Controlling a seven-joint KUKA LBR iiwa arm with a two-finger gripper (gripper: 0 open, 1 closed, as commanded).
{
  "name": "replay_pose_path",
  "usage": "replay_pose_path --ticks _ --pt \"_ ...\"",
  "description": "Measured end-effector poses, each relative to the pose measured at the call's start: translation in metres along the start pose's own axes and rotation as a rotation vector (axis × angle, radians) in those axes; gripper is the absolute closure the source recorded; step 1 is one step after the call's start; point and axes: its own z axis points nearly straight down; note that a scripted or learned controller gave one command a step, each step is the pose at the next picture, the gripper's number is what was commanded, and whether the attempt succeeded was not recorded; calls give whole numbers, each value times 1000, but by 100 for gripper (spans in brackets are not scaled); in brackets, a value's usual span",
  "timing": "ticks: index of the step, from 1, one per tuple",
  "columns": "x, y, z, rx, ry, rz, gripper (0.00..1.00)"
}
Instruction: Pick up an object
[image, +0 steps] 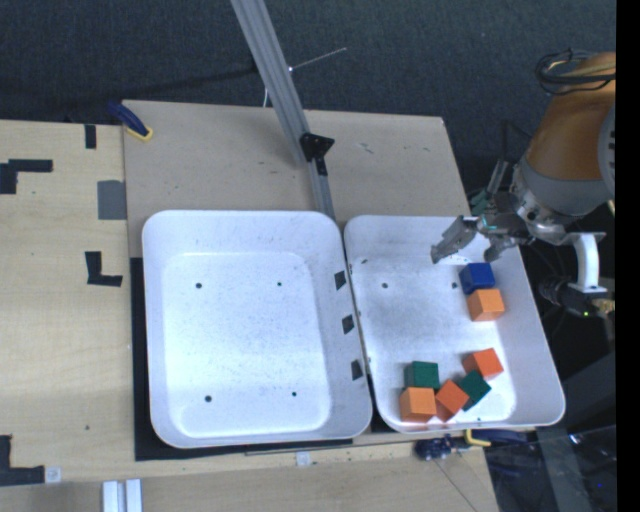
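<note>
Two shallow white bins sat side by side on the counter (400, 160), their inner rims touching. The left bin (160, 300) showed a bare, speckled floor with four small dark dots. The right bin (400, 330) held all the blocks.

Near its upper right corner lay a blue block (478, 275), with an orange block (486, 304) touching it just below. Toward the lower edge sat a cluster: a green block (422, 374) with an orange one (417, 403) directly below it, another orange block (451, 397) tilted beside those, a dark green block (474, 387) against that one, and a further orange block (485, 362) just above, nearest the right wall.

The arm (570, 140) reached in from the right, and the hand (462, 237) hovered over the right bin's upper right part, just above and left of the blue block. Its two fingers looked spread apart, one pointing down-left over the bin floor, and nothing was seen between them. No block was lifted; every one rested on the bin floor.
</note>
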Motion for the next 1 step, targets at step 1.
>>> replay_pose_path --ticks 1 --pt "0 0 0 0 0 0 0"
